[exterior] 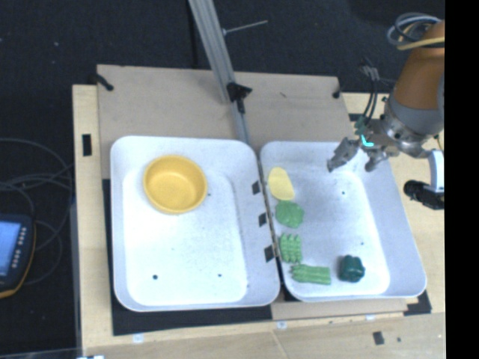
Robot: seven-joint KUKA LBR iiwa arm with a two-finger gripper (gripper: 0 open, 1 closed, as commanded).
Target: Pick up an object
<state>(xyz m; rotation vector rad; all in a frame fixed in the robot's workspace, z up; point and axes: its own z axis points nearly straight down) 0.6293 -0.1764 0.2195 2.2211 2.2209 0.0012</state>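
overhead, we look down on two white bins side by side on the bench. we see the left bin (127,223) holding a yellow bowl (175,184), upright, in its upper left part. we count five things in the right bin (389,223): a pale yellow piece (281,184) against the left wall, a round green piece (290,215) just below it, a ridged green piece (290,247) below that, a long green piece (311,274) lying near the front wall, and a dark green lump (351,268) just right of it.

we note the gripper (358,158) hanging over the right bin's upper right corner, well apart from all five pieces. its two fingers (340,156) stand spread, with nothing between them. the grey arm with its orange band (419,77) comes in from the right.
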